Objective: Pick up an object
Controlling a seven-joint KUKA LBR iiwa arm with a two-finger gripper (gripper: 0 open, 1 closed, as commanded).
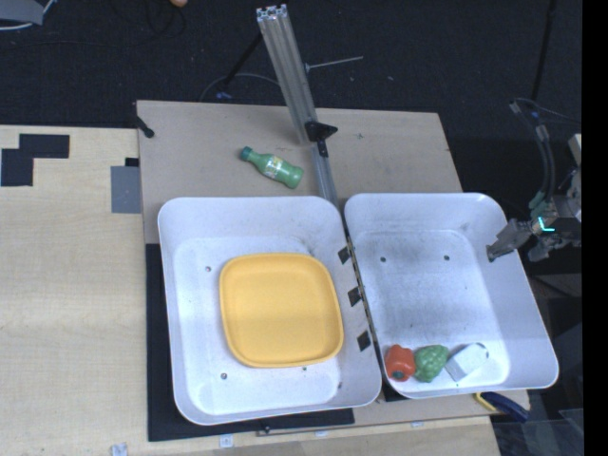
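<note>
Below me stands a tan bench (380, 150) carrying two shallow white bins side by side, the left bin (180, 255) and the right bin (513, 293), clipped together along their shared edge. A light wooden surface (66, 331) adjoins the bench on the left. Beyond lies dark floor (427, 36) crossed by cables. A slanted aluminium rail (290, 65) rises from the bench's far edge.

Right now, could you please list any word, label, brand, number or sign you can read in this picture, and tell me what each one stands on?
No text can be read.
green bottle: it has a pale label band, too small and blurred to read.
yellow plate: plain, no marking.
red item, green item, white item: no print shows.
tool: a small cyan light, no sign or letters.
</note>
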